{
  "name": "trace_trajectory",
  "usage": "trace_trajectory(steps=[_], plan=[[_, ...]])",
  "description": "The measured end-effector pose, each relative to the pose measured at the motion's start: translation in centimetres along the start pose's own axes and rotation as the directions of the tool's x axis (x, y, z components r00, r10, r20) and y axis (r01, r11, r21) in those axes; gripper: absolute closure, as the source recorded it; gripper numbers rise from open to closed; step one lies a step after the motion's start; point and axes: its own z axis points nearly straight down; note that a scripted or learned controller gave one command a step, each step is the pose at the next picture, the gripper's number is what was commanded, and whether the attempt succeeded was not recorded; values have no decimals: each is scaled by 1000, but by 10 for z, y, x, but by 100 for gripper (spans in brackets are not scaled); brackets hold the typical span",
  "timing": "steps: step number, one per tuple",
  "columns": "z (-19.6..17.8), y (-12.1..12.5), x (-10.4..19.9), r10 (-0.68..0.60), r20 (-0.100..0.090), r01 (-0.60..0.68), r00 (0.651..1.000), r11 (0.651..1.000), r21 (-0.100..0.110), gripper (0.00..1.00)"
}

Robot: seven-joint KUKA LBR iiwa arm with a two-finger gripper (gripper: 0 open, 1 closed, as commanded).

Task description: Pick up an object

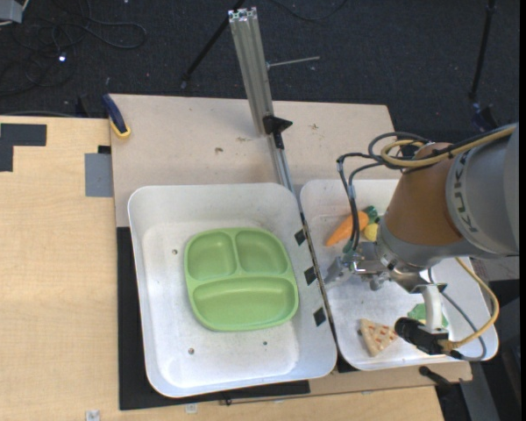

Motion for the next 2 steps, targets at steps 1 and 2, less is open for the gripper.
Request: trace_trajectory(steps=[1,2], plan=[[-14,1,-2,7,0,-7,1000,1000,-4,100],[-58,-7,-2,4,1,-4,1000,1000,-10,100]])
